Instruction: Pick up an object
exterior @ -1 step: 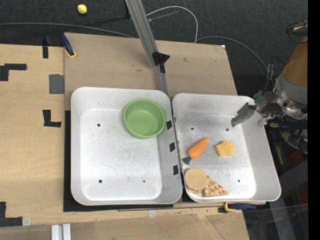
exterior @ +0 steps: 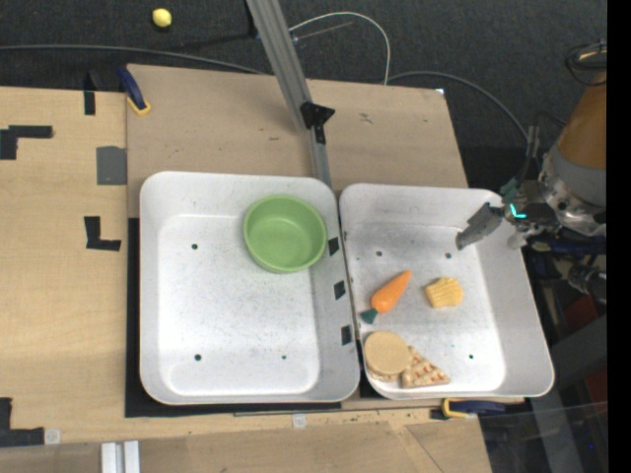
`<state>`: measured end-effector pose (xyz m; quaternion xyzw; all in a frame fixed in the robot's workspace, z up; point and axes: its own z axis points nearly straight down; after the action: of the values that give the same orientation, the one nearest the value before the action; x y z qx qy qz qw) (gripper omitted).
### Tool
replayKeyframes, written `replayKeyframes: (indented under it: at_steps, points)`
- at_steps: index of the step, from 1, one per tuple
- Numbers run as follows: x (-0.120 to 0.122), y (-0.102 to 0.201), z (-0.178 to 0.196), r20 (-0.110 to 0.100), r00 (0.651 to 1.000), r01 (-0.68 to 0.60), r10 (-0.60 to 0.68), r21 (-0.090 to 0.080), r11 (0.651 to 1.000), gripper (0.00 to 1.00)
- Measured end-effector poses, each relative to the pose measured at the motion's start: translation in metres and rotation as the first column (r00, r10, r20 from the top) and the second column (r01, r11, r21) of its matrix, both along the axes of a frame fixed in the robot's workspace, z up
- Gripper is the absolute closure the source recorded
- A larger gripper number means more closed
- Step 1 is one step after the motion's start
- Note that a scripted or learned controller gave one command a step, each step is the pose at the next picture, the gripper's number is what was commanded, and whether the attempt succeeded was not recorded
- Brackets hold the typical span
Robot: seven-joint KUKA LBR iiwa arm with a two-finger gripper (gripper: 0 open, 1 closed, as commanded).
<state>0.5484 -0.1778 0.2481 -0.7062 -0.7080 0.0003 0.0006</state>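
The right bin (exterior: 493, 363) holds an orange carrot (exterior: 390, 292) with a green tip, a yellow corn piece (exterior: 445, 292), a round tan biscuit (exterior: 386, 354) and a waffle-patterned wedge (exterior: 425, 371) at the front edge. A green bowl (exterior: 285, 233) stands in the left bin (exterior: 177, 294), near its back right corner. My gripper (exterior: 473, 233) hangs over the right bin's back right part, slanting down to the left. It is apart from the corn piece, which lies in front of it and a little to its left. Nothing shows in its grasp.
A grey metal pole (exterior: 286, 57) slants across the back of the bench to the gap between the bins. A small yellow ball (exterior: 162, 17) lies on the dark floor far behind. Cables run behind the bench. The arm's orange band (exterior: 592, 131) is at the right edge.
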Motion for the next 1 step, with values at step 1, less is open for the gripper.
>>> replayKeyframes:
  at_steps: [1]
  points:
    - [0.0051, 0.0045, -0.0617, -0.006, 1.0, 0.001, -0.001, 0.001, 1.0, 0.0]
